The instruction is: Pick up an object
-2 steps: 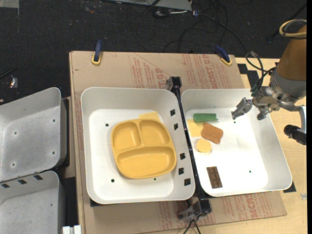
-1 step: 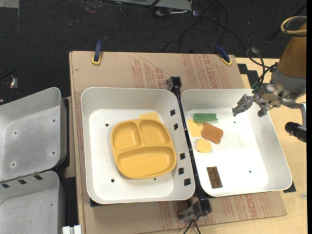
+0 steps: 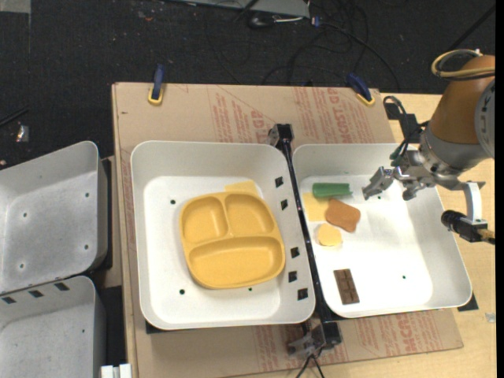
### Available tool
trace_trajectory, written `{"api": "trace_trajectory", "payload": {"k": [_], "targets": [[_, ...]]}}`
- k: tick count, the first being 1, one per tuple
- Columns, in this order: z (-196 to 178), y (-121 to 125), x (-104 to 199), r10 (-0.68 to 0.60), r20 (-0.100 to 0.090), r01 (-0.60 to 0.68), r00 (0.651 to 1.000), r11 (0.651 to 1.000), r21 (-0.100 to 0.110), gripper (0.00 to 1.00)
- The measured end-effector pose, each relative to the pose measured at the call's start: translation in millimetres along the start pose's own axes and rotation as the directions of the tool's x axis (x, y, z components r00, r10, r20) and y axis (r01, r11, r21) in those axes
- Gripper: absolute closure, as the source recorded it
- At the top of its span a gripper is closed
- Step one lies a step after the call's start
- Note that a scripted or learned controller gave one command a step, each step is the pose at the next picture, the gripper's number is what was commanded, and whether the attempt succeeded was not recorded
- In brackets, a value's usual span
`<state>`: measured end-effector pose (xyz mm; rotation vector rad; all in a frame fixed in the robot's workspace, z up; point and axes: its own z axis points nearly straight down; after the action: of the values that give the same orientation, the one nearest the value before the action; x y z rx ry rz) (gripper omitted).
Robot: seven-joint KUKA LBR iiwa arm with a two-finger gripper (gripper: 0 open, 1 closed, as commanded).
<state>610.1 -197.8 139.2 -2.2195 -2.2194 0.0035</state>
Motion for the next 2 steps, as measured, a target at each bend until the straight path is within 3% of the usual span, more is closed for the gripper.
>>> {"api": "trace_trajectory", "payload": {"k": [1, 2], "targets": [[49, 0, 1, 0.001, 0.0, -0.001, 1.0, 1.0, -0.002, 0.0], [36, 1, 0, 0.0, 0.002, 0.0, 1.0, 1.0, -0.007, 1.0]]}}
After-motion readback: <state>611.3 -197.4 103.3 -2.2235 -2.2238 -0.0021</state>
